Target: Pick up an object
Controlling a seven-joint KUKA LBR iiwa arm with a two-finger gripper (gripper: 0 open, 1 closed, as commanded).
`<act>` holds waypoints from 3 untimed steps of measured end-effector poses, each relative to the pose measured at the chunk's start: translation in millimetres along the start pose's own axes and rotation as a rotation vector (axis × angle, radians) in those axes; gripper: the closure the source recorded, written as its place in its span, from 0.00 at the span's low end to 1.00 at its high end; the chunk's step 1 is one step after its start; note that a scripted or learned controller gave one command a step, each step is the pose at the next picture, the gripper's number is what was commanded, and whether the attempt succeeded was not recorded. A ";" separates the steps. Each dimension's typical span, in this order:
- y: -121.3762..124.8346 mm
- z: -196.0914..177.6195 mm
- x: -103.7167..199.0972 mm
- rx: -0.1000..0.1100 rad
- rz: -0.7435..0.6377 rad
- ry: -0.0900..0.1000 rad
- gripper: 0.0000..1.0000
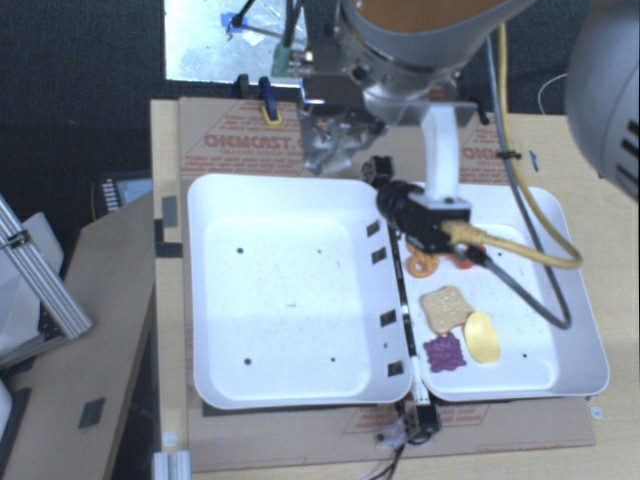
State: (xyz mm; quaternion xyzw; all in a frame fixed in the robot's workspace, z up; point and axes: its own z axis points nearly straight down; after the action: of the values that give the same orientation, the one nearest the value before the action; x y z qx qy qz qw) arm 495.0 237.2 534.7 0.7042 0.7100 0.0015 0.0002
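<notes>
Starting nearest, in the right bin (pixel 560 368): finding a purple grape cluster (pixel 445 352) just beside a yellow lemon-shaped piece (pixel 482 337), both lying loose and flat, seemingly scattered for picking from above. Moving farther to a tan cracker (pixel 445 308), then an orange pretzel ring (pixel 422 265) and a small red bit (pixel 463 261). Reaching last the pincer (pixel 335 143), hanging past the left bin's (pixel 250 368) back rim, well apart from every candidate; failing to tell whether open or closed.
</notes>
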 end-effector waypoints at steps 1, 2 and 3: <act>-10.9 217.6 -39.8 0.017 0.010 -0.009 1.00; -7.8 75.3 -1.0 -0.012 0.001 0.006 1.00; -8.7 75.4 -2.9 0.001 0.004 0.000 1.00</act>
State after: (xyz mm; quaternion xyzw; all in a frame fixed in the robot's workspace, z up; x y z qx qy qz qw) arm 486.5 234.4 459.3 0.7057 0.7085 0.0012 0.0001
